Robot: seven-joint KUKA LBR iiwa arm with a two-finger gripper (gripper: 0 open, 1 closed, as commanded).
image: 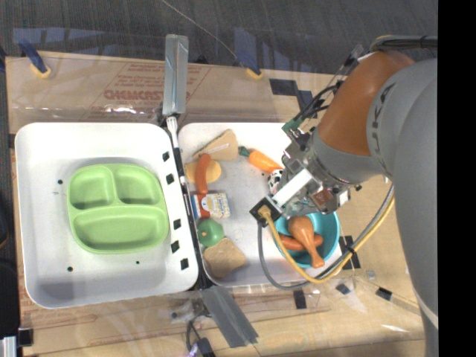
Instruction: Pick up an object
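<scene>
Green tray (117, 207) in left bin (37, 147), blue bowl (331, 233) holding drumstick (306, 235)

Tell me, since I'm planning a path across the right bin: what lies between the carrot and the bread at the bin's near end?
In the camera view, only bare white bin floor lies between the carrot and the bread.

Even bright overhead light, soft shadows, slight blur throughout.

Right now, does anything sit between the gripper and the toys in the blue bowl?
Nothing visible does. The gripper hangs right over the blue bowl, with the drumstick in the open below it.
</scene>
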